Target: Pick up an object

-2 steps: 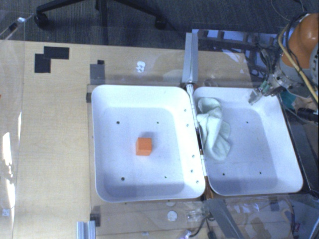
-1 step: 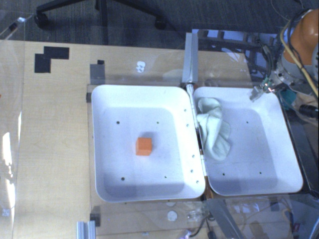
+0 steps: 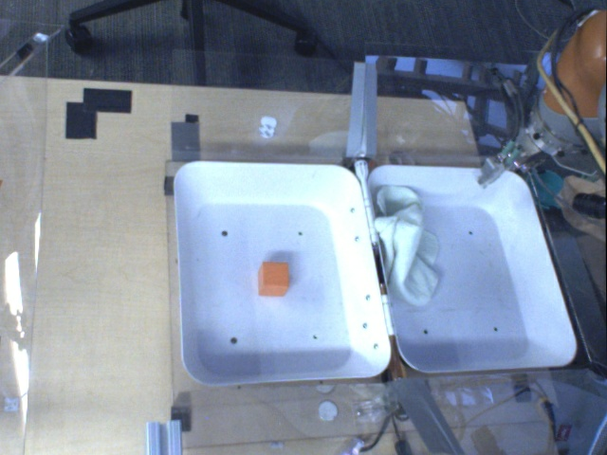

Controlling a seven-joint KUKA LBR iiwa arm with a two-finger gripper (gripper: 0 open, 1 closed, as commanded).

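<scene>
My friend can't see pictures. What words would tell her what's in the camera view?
Two shallow white bins sit side by side on a bench, seen from above: the left bin holds a small orange cube, and the right bin holds a crumpled white cloth against its left wall. The robot arm sits at the upper right, beyond the bins.

Two shallow white bins sit side by side on a pale wooden bench (image 3: 95, 254): the left bin (image 3: 204, 349) holds a small orange cube (image 3: 274, 279) near the middle of its floor, and the right bin (image 3: 531, 339) holds a crumpled white cloth (image 3: 406, 245) bunched against its left wall, next to the divider between the bins. The arm (image 3: 579, 74) hangs at the upper right, its orange band visible, with the gripper (image 3: 498, 167) above the right bin's far right corner, well apart from the cloth. Beyond the bench, black chair legs (image 3: 190, 12) on castors stand on dark carpet.
</scene>
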